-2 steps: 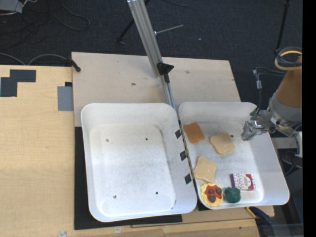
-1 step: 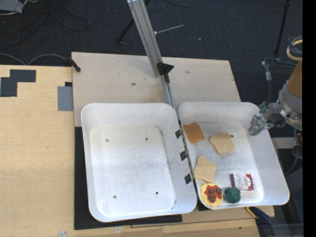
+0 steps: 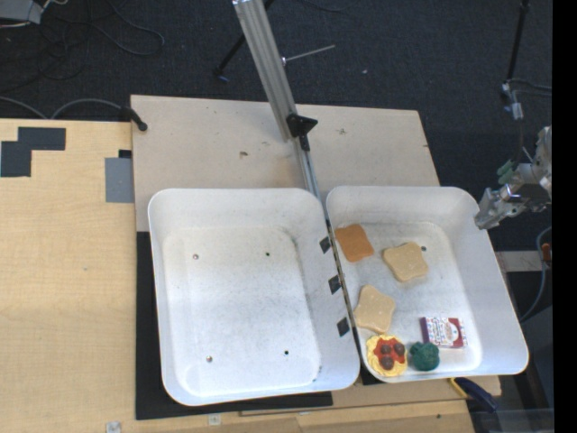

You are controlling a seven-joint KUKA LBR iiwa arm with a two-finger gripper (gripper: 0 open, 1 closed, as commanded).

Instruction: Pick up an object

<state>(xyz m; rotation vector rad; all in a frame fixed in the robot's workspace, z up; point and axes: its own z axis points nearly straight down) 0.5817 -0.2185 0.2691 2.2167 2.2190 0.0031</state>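
Observation:
The right bin (image 3: 469,242) holds several small items: an orange-brown square (image 3: 353,242), a tan bread-like piece (image 3: 406,262), a paler tan piece (image 3: 375,310), a red and white packet (image 3: 443,332), a green lump (image 3: 424,356) and a yellow plate with red pieces (image 3: 387,354). My gripper (image 3: 507,199) hangs at the far right, just outside the right bin's upper right corner, well away from every item. It is small and partly cut off at that edge.
The left bin (image 3: 236,296) sits beside the right one, with black clips along the shared edge. A slanted aluminium bar (image 3: 270,70) rises behind the bins. A wooden table surface lies at the left.

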